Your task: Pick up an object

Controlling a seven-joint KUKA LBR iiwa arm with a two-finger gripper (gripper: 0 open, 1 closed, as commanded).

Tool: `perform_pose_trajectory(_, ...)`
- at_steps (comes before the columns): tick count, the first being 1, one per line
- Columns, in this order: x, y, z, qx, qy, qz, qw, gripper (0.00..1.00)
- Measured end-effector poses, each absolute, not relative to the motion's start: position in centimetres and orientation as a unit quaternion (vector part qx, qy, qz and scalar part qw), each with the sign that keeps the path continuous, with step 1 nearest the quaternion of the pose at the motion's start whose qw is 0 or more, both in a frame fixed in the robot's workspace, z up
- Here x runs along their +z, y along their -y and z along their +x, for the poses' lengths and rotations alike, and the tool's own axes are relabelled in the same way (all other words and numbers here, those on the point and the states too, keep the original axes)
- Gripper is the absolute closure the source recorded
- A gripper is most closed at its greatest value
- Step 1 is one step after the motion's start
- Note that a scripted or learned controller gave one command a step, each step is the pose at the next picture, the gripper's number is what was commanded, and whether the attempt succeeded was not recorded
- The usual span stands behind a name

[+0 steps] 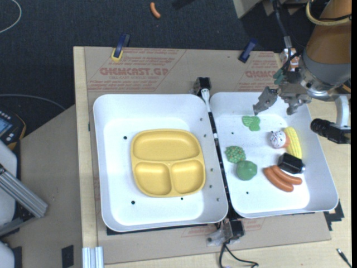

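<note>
My gripper hangs over the back of the right bin, its two fingers spread apart with nothing between them. Just below its left finger lies a small green leafy piece. Further forward in that bin sit a white speckled ball, a yellow corn cob, a black block, two orange-red sausages, a green broccoli piece and a round green item.
The left bin holds a yellow divided plate. Clamps pin the cardboard base at the back. A small orange item lies on the dark floor beyond the bench.
</note>
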State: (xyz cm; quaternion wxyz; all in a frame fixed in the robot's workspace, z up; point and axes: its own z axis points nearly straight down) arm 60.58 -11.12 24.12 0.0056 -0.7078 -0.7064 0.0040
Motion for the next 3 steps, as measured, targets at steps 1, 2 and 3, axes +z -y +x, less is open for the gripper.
perform_pose_trajectory(1,24.8,11.1,60.8,0.0002,0.707,-0.707,0.001,0.00)
perform_pose_trajectory(2,19.9,10.7,61.6,0.0018,0.708,-0.707,0.003,0.00)
perform_pose_trajectory(3,15.5,10.3,61.7,0.0019,0.707,-0.707,0.003,0.00)
